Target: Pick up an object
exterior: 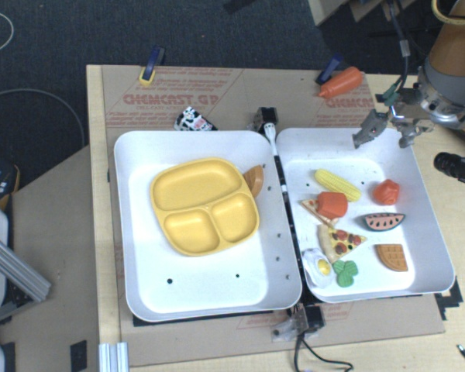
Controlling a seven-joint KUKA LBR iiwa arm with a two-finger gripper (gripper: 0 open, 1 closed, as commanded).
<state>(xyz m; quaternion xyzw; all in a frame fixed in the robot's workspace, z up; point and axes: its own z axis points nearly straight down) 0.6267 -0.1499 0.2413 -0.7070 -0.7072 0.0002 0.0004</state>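
Observation:
My gripper (387,133) hangs over the far rim of the right bin (428,239), its two fingers spread apart with nothing between them. Below it in that bin lie a yellow corn cob (337,183), a red block (332,204), a red strawberry (385,191), a watermelon slice (384,222), a pizza slice (342,241), a waffle piece (393,256), a fried egg (319,266) and green broccoli (346,271). The strawberry and the corn lie closest to the gripper, a short way nearer the camera.
The left bin (139,262) holds a yellow divided plate (205,205) with a brown piece (254,180) at its right edge. On the bench behind the bins lie an orange carrot (341,82), a black-and-white toy (194,120) and a blue-yellow clamp (149,67).

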